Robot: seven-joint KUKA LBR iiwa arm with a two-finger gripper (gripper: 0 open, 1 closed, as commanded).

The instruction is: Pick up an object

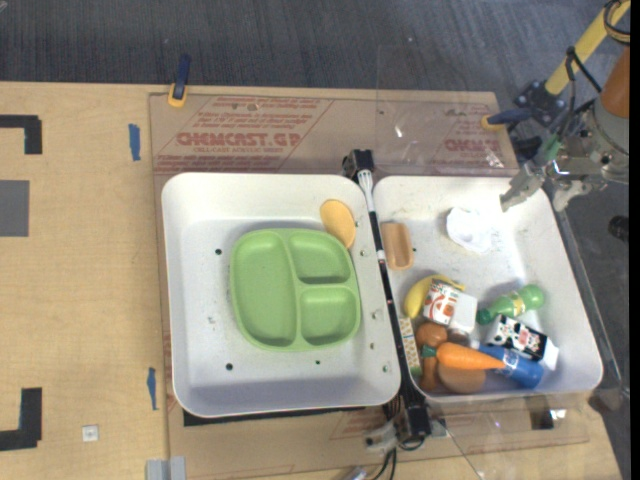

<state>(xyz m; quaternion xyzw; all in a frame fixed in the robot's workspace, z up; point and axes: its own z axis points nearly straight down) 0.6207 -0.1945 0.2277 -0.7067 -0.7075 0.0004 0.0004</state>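
Note:
My gripper (538, 192) hangs over the far right corner of the right bin (575, 268), with its two fingers spread open and nothing between them. Just left of and below it a white crumpled object (470, 228) lies on the bin floor. A pile of toy food fills the near part of this bin: an orange carrot (470, 358), a blue bottle (520, 371), a black-and-white carton (522, 339), a green piece (515, 300), a white-and-red carton (455, 308) and a yellow banana (418, 296). A tan bun (396, 244) lies by the divider.
The left bin (190, 268) holds a green divided plate (295, 288) and a yellow-orange oval piece (338, 220) at its far right corner. A black divider bar (378, 258) runs between the bins. Cables and a yellow hose (585, 43) hang behind the gripper.

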